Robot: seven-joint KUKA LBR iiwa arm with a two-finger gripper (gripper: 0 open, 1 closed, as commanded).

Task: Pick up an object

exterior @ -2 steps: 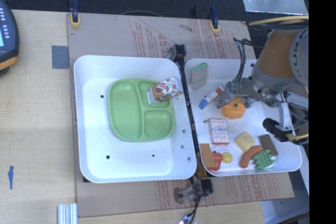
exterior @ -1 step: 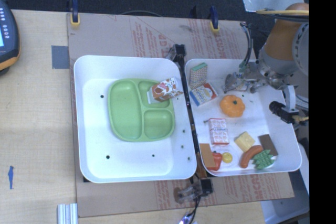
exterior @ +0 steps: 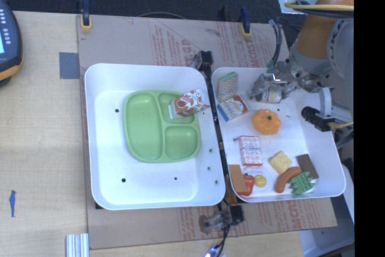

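Note:
My gripper (exterior: 269, 93) hangs over the back of the right bin (exterior: 325, 189), just above an orange toy pumpkin (exterior: 266, 121). Nothing shows between its fingers. Around it in the right bin lie a small blue and white packet (exterior: 232, 108), a grey checked packet (exterior: 227, 85), a pink and white carton (exterior: 250, 150), a yellow cheese wedge (exterior: 280, 162), a brown block (exterior: 306, 165), a red sausage (exterior: 286, 179), a green toy (exterior: 302, 184) and a red and yellow piece (exterior: 251, 182). The left bin (exterior: 102, 147) holds a green divided plate (exterior: 160, 126) with a small carton (exterior: 188, 103) on its back right edge.
The grey arm with its orange band (exterior: 319, 33) comes in from the right over the right bin's back corner. A black and orange device (exterior: 9, 39) sits at the bench's far left. Clamps (exterior: 86, 15) hold the cardboard mat at the back.

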